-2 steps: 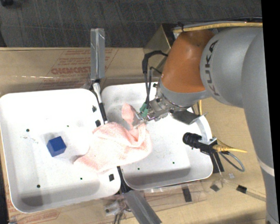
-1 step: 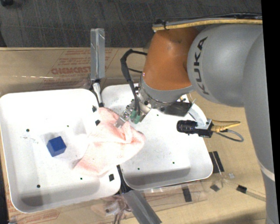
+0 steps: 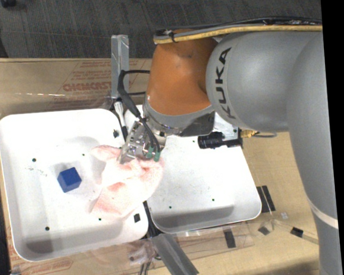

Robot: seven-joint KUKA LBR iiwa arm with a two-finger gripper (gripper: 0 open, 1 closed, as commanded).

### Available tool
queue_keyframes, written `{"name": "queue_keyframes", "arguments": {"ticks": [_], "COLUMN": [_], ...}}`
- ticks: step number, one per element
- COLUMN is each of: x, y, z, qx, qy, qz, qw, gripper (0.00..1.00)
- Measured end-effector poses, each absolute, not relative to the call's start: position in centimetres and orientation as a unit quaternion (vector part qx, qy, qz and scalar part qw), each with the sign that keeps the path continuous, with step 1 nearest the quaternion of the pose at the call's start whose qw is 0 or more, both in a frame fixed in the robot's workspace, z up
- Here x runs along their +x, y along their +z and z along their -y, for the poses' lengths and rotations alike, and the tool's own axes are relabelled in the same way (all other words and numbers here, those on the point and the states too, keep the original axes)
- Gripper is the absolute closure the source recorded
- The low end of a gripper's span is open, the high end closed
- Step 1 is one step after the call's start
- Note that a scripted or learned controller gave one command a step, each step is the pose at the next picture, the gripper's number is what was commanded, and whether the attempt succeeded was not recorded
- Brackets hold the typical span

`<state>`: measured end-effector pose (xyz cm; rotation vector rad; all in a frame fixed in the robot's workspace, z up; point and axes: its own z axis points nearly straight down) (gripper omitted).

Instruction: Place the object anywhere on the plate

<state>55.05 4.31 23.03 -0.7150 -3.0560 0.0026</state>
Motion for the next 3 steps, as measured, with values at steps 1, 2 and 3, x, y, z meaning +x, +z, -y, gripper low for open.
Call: {"name": "queue_keyframes", "arguments": {"ticks": [1,2,3], "x": [57.0,57.8,57.8], "y": [24.0,23.4,23.4], "z": [-9.2,-14.3,-14.3], "qx": [-0.027,0.003,0.003], "qy": [0.0002,0.0002,0.0002], "qz": [1.0,1.0,1.0], "qw": [-0.001,-0.001,-0.001], "gripper": [1.0,1.0,0.0]}}
